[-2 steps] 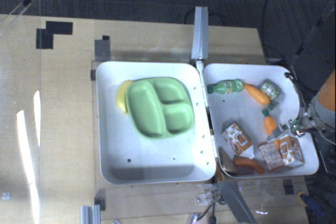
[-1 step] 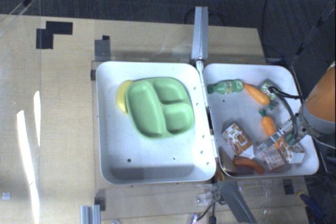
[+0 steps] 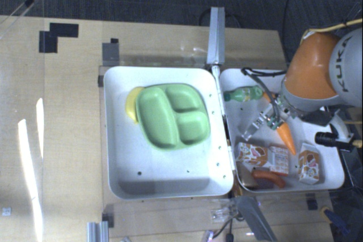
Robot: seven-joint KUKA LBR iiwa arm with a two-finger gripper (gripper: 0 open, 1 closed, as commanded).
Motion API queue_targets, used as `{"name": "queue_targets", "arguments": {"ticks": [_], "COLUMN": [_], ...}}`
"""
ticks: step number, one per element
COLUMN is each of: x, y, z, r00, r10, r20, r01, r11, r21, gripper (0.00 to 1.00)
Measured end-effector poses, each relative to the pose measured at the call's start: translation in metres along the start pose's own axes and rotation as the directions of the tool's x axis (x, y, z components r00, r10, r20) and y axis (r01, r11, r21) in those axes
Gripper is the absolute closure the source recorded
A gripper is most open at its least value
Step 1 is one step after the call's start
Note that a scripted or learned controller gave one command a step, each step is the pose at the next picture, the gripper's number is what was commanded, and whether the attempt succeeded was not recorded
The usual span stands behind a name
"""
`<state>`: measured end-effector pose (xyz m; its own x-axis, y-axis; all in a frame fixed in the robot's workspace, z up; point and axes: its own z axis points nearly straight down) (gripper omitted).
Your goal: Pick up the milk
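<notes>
Arm enters from right of frame, orange band at upper right. End effector [image 3: 258, 123] low inside right bin [image 3: 232, 88], centre-right of frame; fingers slightly parted, nothing visible between them. Milk [image 3: 309, 166], small carton, at lower right of right bin, well apart from end effector. Just beside end effector: carrot [image 3: 286, 137]. Green bottle [image 3: 244, 94] at bin's upper left. Snack box [image 3: 264, 157] and sausage [image 3: 269, 178] along lower edge. Left bin [image 3: 113, 139] holds green divided tray [image 3: 173, 115] over yellow item [image 3: 131, 105]. Both bins on desk [image 3: 62, 139].

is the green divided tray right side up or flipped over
Right side up. The green tray lies flat in the left bin, its three hollow compartments facing the camera, partly covering something yellow.
</notes>
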<state>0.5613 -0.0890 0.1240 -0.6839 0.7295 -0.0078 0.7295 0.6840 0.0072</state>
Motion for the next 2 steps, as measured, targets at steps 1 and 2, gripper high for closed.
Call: {"name": "queue_targets", "arguments": {"ticks": [1,2], "x": [0.046,-0.038], "y": [0.046,0.071], "z": [-0.062,-0.102], "r00": [0.998,0.999], "r10": [-0.063,-0.033], "r20": [-0.001,-0.002], "r01": [0.063,0.033], "r11": [0.998,0.999], "r21": [0.000,0.001], "gripper": [0.00,0.00]}}
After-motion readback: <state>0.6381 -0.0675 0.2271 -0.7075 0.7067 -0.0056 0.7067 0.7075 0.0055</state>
